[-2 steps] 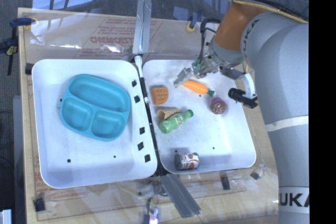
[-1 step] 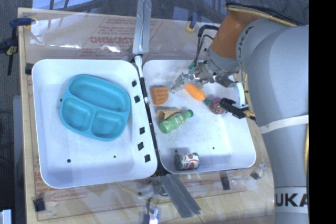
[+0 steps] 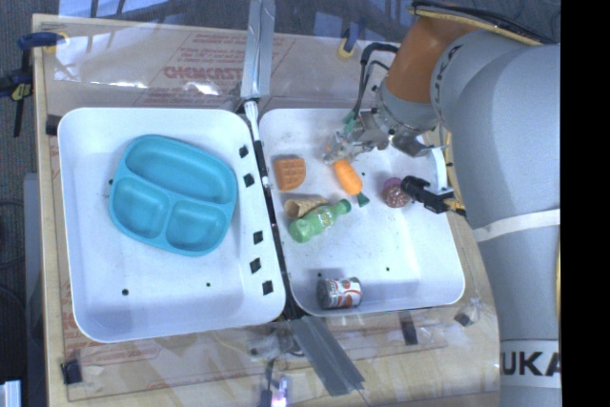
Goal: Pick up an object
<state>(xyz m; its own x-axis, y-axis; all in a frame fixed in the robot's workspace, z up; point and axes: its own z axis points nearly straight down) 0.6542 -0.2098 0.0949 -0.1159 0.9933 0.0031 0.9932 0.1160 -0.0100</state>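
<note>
Six loose items lie in the right bin (image 3: 424, 274), with the gripper (image 3: 345, 142) low over that bin's far half. Its spread cannot be made out, and nothing can be seen held in it. An orange carrot (image 3: 348, 176) is closest, just on the camera side of the gripper, lying at a slant and apart from it. An orange-brown wafer (image 3: 290, 172) is next, off to the gripper's left in the view, near the wall between the bins. A dark red ball (image 3: 396, 194) sits to the right and towards the camera. A tan cone (image 3: 301, 204) lies beyond the carrot, towards the camera and slightly left, touching a green bottle (image 3: 319, 220) that lies on its side just past it. A can (image 3: 339, 293) lies on its side well apart from the gripper, by the bin's near wall. A blue divided plate (image 3: 173, 195) is farthest from the gripper, in the left bin (image 3: 95, 305).
</note>
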